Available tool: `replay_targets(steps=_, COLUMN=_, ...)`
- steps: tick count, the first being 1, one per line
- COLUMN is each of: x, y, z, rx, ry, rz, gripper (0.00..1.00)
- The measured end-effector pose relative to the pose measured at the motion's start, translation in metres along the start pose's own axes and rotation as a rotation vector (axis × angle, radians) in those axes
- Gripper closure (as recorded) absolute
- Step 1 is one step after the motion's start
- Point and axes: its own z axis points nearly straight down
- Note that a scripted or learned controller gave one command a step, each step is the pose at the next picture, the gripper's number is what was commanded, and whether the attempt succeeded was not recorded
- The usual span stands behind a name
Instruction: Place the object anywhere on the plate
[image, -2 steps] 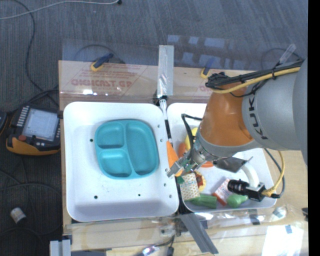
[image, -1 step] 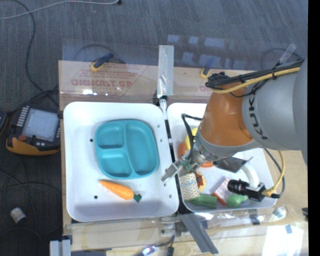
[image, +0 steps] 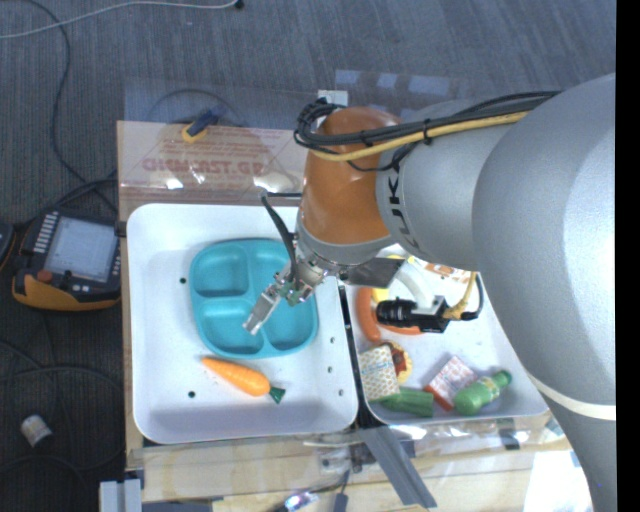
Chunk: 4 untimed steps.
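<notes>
your two-finger gripper (image: 268, 308) hangs over the turquoise plastic divided plate (image: 226, 278) in the left shallow white bin (image: 150, 330) — you cannot tell how its fingers stand. the orange toy carrot (image: 238, 376) with the green tip lies on the bin floor just beside the plate's near edge — apart from the gripper.
</notes>
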Motion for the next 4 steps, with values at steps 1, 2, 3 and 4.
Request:
replay_targets(steps=1, x=0.001, y=0.0, z=-0.008, rx=0.001, ry=0.0, rz=-0.001, gripper=1.0)
replay_targets(steps=2, x=0.018, y=0.044, z=-0.107, rx=-0.001, ry=-0.005, rz=-0.276, gripper=1.0)
replay_targets(steps=3, x=0.006, y=0.097, z=-0.159, rx=-0.002, ry=-0.005, rz=-0.009, gripper=1.0)
replay_targets(steps=4, x=0.007, y=0.097, z=-0.159, rx=-0.001, ry=-0.005, rz=-0.009, gripper=0.0)
